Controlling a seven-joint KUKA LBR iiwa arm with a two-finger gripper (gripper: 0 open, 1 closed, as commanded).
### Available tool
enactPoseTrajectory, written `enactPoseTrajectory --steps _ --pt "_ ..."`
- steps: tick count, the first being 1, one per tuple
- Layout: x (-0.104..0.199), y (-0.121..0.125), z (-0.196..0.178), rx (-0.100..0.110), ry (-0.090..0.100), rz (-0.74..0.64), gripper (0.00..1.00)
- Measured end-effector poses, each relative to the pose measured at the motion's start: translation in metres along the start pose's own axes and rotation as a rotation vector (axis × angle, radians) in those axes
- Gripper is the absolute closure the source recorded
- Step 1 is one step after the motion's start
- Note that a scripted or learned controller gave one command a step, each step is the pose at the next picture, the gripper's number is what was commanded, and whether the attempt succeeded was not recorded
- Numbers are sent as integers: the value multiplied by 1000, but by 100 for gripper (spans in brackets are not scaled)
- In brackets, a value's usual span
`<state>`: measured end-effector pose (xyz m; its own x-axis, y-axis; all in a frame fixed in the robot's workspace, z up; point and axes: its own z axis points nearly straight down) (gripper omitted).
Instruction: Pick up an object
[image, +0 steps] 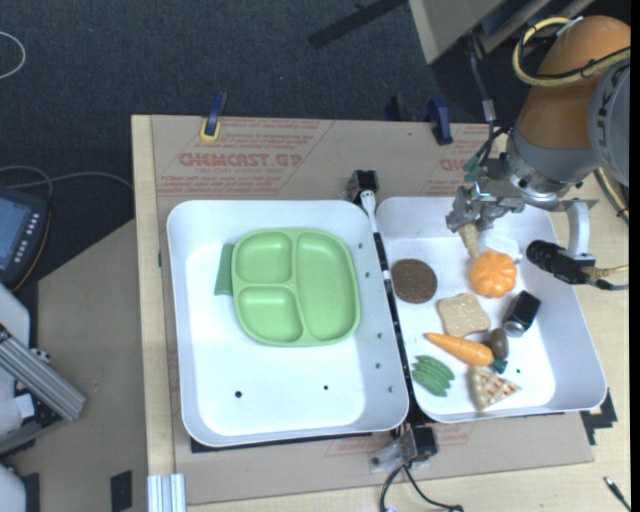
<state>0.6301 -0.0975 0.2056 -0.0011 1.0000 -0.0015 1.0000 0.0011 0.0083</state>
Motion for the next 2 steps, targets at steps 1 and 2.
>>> enactPoseTrajectory --steps 1,2 --pt "0 1 -21 3 1 0 100" --pt "35 -40 -10 13 4 -1 100"
